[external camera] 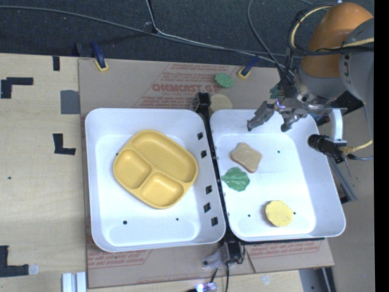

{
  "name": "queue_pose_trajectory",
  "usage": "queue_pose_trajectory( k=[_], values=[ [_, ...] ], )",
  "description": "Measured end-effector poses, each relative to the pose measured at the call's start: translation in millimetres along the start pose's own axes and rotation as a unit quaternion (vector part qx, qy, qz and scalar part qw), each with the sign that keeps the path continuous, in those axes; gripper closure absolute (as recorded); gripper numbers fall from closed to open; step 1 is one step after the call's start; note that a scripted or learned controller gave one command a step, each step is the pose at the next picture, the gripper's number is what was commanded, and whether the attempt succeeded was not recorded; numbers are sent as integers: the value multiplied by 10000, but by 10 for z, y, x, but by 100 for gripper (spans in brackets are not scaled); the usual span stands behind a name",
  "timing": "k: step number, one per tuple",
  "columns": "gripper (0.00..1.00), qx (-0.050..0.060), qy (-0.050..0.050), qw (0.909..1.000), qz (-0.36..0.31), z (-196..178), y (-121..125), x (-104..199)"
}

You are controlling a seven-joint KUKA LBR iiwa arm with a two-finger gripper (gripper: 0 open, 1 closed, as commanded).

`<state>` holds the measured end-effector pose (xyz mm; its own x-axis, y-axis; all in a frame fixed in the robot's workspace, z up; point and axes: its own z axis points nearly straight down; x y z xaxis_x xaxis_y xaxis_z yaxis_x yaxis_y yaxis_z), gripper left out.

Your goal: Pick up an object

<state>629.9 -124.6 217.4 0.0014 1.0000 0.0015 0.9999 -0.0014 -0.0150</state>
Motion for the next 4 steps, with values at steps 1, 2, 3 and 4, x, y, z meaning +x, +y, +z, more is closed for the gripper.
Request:
queue_pose_trajectory(
  k=[1, 2, 3, 4],
  values=[
    [0, -67, -9, 10000, -16, -82, 26, 3],
    [0, -48, -12, 10000, -11, 511, 65, -73],
    [0, -44, -10, 10000, -19, 1136, 122, -43],
    [0, -70, -17, 10000, -20, 1333, 126, -35]
  ],
)
